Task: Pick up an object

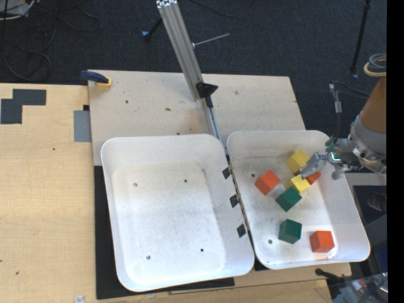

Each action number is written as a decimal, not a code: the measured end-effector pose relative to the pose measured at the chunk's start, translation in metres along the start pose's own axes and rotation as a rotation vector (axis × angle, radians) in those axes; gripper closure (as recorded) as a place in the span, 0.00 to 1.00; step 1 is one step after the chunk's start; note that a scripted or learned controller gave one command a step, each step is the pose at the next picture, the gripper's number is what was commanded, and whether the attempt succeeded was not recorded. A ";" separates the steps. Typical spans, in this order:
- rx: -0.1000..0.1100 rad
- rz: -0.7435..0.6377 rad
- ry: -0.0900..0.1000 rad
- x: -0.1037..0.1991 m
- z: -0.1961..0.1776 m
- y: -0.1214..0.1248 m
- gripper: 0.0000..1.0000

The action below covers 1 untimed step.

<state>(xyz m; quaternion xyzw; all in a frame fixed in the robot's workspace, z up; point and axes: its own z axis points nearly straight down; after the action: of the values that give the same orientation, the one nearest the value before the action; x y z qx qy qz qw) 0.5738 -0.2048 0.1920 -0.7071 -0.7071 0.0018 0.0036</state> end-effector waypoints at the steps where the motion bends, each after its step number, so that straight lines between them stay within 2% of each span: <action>1: -0.004 -0.002 -0.001 0.000 -0.002 0.001 0.00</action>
<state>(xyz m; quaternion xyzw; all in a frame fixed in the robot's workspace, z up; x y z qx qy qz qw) 0.5749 -0.2047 0.1944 -0.7066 -0.7077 0.0008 0.0017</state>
